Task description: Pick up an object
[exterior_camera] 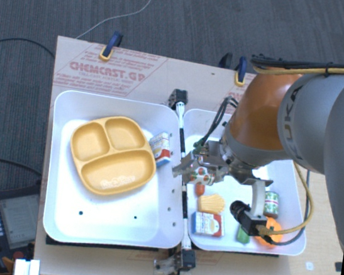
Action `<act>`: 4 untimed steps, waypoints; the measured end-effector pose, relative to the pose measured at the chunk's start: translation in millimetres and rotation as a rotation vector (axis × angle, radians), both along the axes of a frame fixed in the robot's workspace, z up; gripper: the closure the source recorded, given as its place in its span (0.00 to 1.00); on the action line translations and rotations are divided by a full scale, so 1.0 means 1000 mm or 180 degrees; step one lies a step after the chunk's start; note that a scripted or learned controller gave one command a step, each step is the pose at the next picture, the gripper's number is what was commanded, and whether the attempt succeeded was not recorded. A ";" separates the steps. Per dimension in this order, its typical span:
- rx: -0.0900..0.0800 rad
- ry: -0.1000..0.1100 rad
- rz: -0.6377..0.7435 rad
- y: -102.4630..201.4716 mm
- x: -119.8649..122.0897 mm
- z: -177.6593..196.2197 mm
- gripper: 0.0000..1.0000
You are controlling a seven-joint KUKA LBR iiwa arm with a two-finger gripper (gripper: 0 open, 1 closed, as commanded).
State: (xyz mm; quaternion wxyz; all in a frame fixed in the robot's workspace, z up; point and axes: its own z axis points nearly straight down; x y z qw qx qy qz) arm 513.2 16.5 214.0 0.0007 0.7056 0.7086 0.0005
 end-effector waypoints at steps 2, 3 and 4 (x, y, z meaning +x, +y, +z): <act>0.0000 -0.0006 0.0008 0.001 0.002 0.019 1.00; 0.0000 -0.0008 0.0012 0.001 0.003 0.029 1.00; 0.0000 0.0013 -0.0007 0.059 -0.030 -0.030 1.00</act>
